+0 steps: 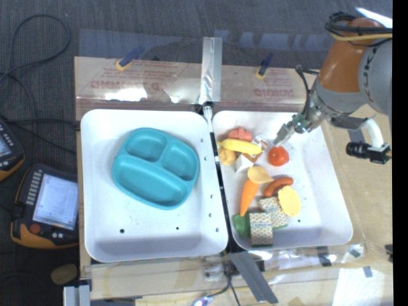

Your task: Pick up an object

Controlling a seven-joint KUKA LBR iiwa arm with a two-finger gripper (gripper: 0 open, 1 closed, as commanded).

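The right bin holds a heap of toy food: a banana, a pink piece, a red tomato, a carrot, a sausage, a yellow slice, a pale yellow piece and a patterned box. My gripper hangs low over the bin's back part, just up and right of the tomato and right of the banana. Its fingers point down-left and nothing shows between them.
The left bin bears a blue divided plate. A metal divider post stands at the back between the bins. A handheld controller lies on the floor to the left. Bare bin floor lies right of the heap.
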